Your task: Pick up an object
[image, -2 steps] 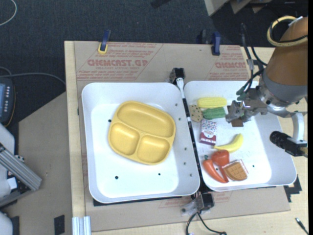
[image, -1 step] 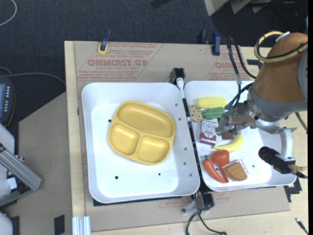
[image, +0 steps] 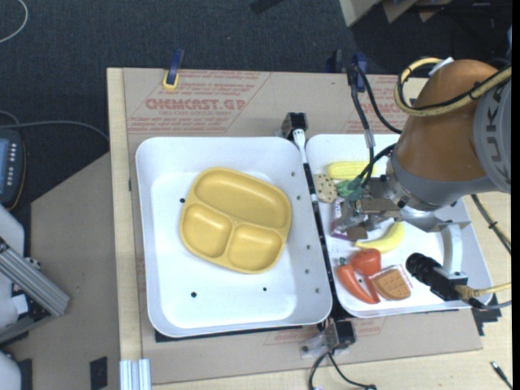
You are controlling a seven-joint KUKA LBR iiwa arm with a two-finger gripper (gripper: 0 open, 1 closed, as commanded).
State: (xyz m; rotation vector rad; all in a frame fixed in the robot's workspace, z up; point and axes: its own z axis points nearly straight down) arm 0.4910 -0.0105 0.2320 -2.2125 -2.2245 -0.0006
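- while the arm [image: 443,136] reaches in from the right, the gripper [image: 357,216] hangs low over the middle of the right bin [image: 318,149]. by my reading you are at the reach-and-close step of the pick, with nothing visibly lifted.
- you cannot tell from this slanted view whether the gripper is released or clenched. the wrist covers its working end, and nothing shows as held.
- the likeliest targets lie right by it: a banana [image: 388,236] just beside it on the near side, and a green piece [image: 352,189] just beside it on the far side. either may be touching the tool, but you cannot be sure.
- in the same bin you also see a corn cob [image: 345,169] and a round cookie [image: 325,188] toward the far end. a red pepper [image: 364,261], an orange-red piece [image: 353,283] and a toast slice [image: 392,284] sit packed close together at the near end.
- the left bin [image: 162,218] bears a yellow divided plate [image: 236,218], which i judge plays no part in this try.
- the next move calls for a firm close on one item, then a straight lift clear of the rim. the crowding means a neighbour may get nudged, and the curved banana may slip. look for a thing rising with the tool before you count it a success.
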